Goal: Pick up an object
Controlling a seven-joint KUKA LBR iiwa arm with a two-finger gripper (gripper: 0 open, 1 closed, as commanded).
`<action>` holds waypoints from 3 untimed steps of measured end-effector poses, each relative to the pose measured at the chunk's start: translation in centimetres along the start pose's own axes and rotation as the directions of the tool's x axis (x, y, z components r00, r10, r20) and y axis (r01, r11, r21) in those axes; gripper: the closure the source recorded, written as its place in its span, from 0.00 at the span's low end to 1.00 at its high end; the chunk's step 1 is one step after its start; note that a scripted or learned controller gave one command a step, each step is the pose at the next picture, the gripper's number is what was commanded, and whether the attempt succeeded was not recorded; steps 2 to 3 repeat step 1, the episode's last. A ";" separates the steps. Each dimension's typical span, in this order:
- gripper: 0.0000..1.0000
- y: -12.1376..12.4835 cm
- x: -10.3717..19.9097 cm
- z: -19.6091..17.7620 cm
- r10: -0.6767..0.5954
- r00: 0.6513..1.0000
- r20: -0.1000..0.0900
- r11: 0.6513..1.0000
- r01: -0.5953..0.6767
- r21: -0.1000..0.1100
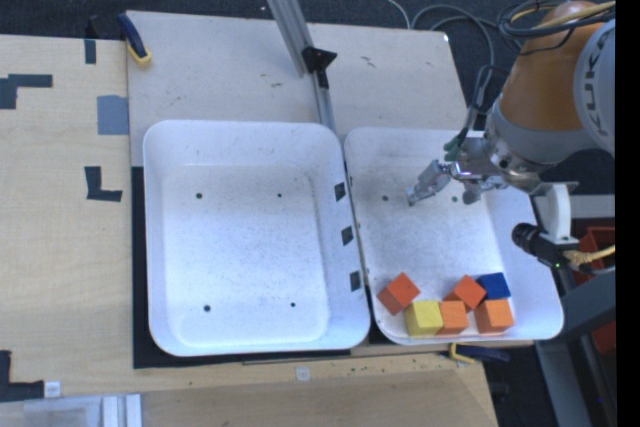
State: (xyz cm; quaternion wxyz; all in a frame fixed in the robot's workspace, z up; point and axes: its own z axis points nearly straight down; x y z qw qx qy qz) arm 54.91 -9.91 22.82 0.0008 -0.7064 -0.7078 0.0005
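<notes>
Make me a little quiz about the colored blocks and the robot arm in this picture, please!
1. True or false: the blocks lie in the right bin.
2. What color is the single block at the near edge, left of an orange one? A) yellow B) green C) purple
3. Fill in: the gripper sits over the ___ bin.

Key: 1 true. 2 A. 3 right.
</notes>
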 end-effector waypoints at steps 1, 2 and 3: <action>0.00 -4.6 0.8 1.1 0.003 1.000 0.000 1.000 -0.003 0.004; 0.00 -4.6 0.8 1.1 0.003 1.000 0.000 1.000 -0.003 0.004; 0.00 -4.6 0.8 1.1 0.003 1.000 0.000 1.000 -0.003 0.004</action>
